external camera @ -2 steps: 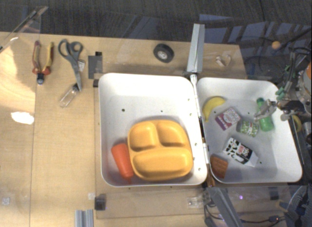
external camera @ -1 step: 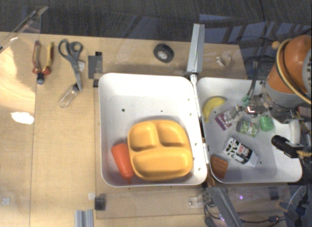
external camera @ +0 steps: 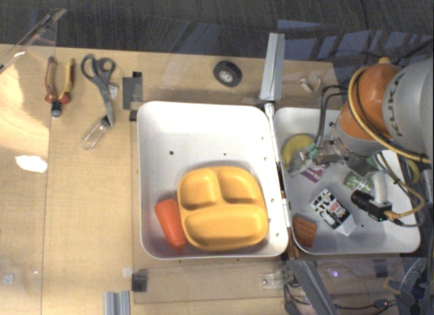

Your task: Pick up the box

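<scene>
One box (external camera: 332, 210): small, white with dark print, lying flat and skewed in the right bin (external camera: 407, 242), near its front. Likely light stiff card; slick faces, so a grip across its short sides seems best. Just beside it, front left, one brown block (external camera: 305, 231). Left bin (external camera: 203, 120): one yellow divided tray (external camera: 222, 206), one orange cylinder (external camera: 169, 223) tucked against its left edge. Farther back in the right bin, one yellow round item (external camera: 297, 148). Gripper (external camera: 324, 160) low over that back corner, apart from the box; pincer state cannot be made out. Beyond the bins: one scissors (external camera: 102, 80), one pliers (external camera: 58, 85), one tape roll (external camera: 228, 73).
</scene>
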